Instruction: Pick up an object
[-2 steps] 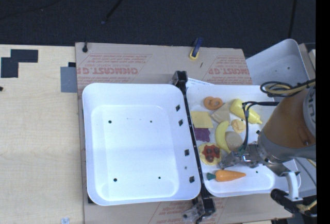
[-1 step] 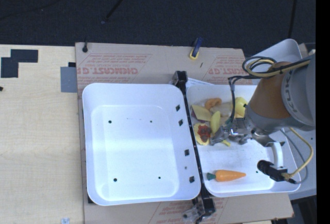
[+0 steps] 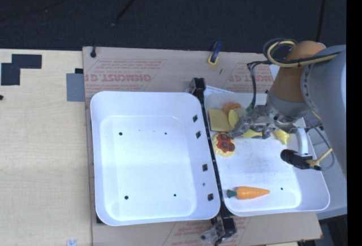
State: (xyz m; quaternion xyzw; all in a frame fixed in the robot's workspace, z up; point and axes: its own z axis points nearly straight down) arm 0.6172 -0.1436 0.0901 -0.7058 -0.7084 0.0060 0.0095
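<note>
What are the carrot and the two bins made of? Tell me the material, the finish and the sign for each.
Carrot: probably molded plastic, a toy; uniform bright orange with a smooth, faintly glossy surface and a small green stub at its left end.
Left bin and right bin: likely thin formed plastic; plain white, smooth, with rounded corners and raised rims. The look cannot rule out coated metal.

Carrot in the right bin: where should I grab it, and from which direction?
Likely best at the middle of the carrot's orange body, coming straight down, fingers closing across its width. It lies flat, lengthwise left to right, apart from the other items, tapering toward its right tip.
</note>
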